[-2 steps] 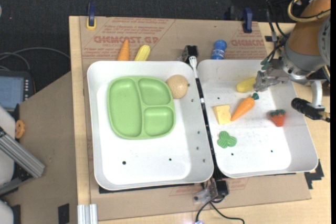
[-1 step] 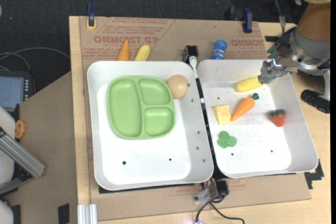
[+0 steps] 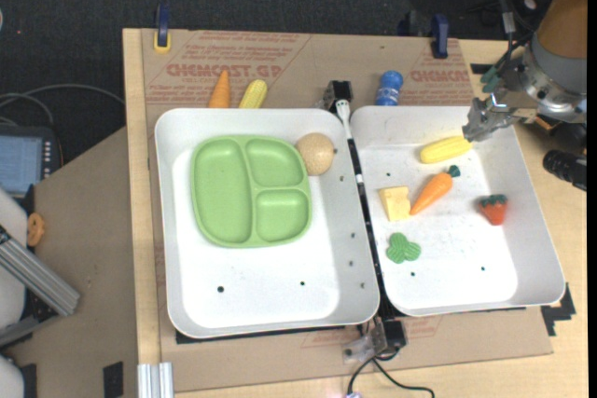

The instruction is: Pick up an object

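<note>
Down at the front of the right bin (image 3: 532, 280) we see a green broccoli (image 3: 403, 249). Behind it lie a cheese block (image 3: 395, 202), a carrot (image 3: 433, 191) and a strawberry (image 3: 493, 209). Our gripper (image 3: 481, 121) hangs over the far right part of this bin, and we cannot tell if it has hold of anything. We see a yellow corn (image 3: 444, 149) lying just to its left and a bit toward us. We think this is the closest thing to grab. Its long side runs left to right, tipped up a little at the gripper end. Over in the left bin (image 3: 270, 294) sit a green plate (image 3: 250, 189) and a potato (image 3: 315, 152).
</note>
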Controlling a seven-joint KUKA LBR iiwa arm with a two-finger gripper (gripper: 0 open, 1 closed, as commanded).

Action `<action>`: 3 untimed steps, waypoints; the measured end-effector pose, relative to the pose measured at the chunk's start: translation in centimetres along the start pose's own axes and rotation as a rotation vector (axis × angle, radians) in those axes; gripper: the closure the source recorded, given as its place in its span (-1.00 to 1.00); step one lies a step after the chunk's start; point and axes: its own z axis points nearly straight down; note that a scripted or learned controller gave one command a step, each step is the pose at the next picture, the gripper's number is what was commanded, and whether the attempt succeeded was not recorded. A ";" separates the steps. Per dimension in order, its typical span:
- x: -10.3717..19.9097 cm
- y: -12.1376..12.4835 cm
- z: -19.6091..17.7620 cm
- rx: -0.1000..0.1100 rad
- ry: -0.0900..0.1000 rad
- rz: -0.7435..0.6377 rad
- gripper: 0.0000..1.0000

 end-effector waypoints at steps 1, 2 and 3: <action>1.0 -2.0 0.4 0.010 0.002 0.003 1.00; 0.6 -1.2 -0.1 0.004 0.000 0.001 1.00; 1.2 -3.2 0.1 0.010 0.002 0.004 1.00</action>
